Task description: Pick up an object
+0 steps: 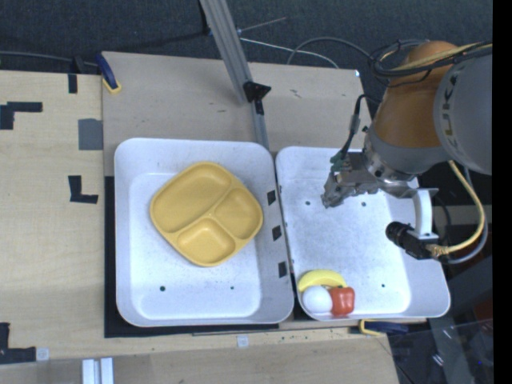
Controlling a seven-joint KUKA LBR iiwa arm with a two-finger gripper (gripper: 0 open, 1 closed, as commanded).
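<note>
A yellow divided plate (206,212) lies in the left bin (132,294). In the right bin (416,294), at its front left corner, a yellow banana-like piece (321,278), a white egg-shaped ball (318,298) and a small red object (342,300) sit bunched together. My gripper (334,196) hangs over the back left part of the right bin, well behind that cluster, with no object seen in it.
A grey metal pole (230,42) slants in from the top toward the gap between the bins. Cables loop behind the arm at the top right. A black fitting (404,240) sticks out by the arm over the right bin's right side.
</note>
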